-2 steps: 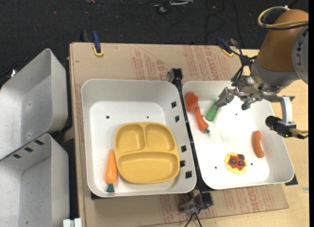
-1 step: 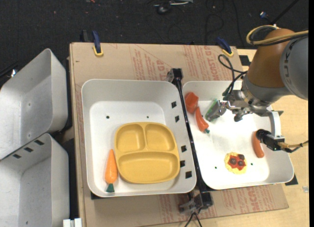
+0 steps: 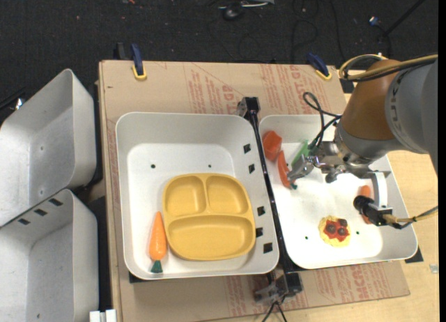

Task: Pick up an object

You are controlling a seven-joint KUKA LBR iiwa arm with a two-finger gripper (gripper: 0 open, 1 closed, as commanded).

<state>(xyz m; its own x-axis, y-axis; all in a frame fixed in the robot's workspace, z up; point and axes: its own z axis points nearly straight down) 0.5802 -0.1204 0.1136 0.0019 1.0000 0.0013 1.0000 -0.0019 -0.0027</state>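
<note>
You will find a tray (image 3: 209,216) and carrot (image 3: 158,237) in the left bin (image 3: 132,139), a tart (image 3: 335,231) at 5 o'clock in the right bin (image 3: 306,254), and the gripper's (image 3: 301,172) grip state cannot be told.

You'll find red print on the brown board (image 3: 209,83) under the bins, at twelve o'clock above the left bin (image 3: 132,174) and at five o'clock along the front edge; it runs upside down and can't be read.
</note>
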